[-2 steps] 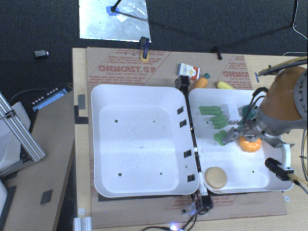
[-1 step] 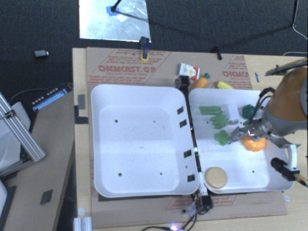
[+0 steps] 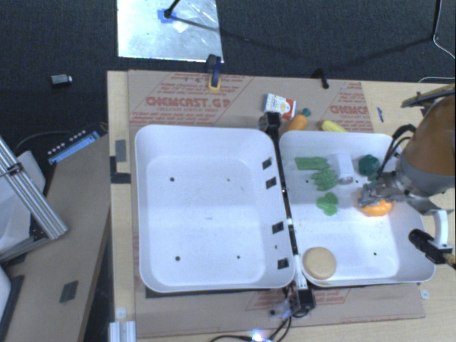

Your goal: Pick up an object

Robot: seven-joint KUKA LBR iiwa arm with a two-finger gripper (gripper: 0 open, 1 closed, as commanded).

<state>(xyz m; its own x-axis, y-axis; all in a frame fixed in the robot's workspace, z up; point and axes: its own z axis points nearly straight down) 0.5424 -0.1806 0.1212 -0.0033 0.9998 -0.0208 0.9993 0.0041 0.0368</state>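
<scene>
Camera view: the gripper (image 3: 372, 193) sits low in the right white bin (image 3: 356, 266), touching a small orange rounded object (image 3: 377, 207). Whether it grips the object cannot be told. Green pieces (image 3: 322, 177) lie just beside.

A: What crowds the gripper (image 3: 372, 193)?
B: An orange piece (image 3: 377, 207) touches it below; a teal piece (image 3: 368, 164) sits just above; green pieces (image 3: 322, 179) lie left of it.

A: Where is passage open?
B: Farther left, across the left bin (image 3: 206, 212), and down-left, as far as the tan disc (image 3: 320, 262) by the right bin's (image 3: 399, 262) corner.
</scene>
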